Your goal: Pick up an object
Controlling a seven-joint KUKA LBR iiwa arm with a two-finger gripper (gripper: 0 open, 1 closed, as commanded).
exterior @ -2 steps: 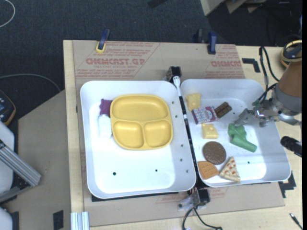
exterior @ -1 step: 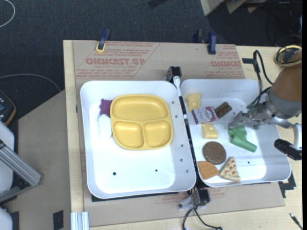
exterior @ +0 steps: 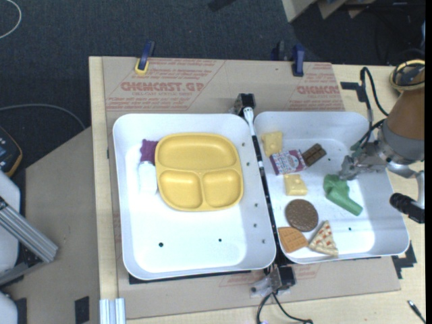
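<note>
Toy food lies scattered in the right bin, eight pieces by count. Nearest the front edge sit one pizza slice and one orange waffle, touching each other, with one brown round cookie just behind them. One green piece lies toward the bin's right side. Farther back come two pale yellow cheese blocks, one mid-bin and one near the back, with one small pink-and-white packet between them and one dark chocolate bar beside the packet.

In the left bin rests one yellow divided plate with three compartments; one white bottle and one purple thing lie against the plate's left side.

At the gripper, just behind the green piece, it is unclear whether the jaws are apart or together, and nothing can be seen held.

Both bins rest on a light bench top printed with red lettering. One yellow clamp and one blue clamp grip its far edge. Dark carpet lies beyond.
</note>
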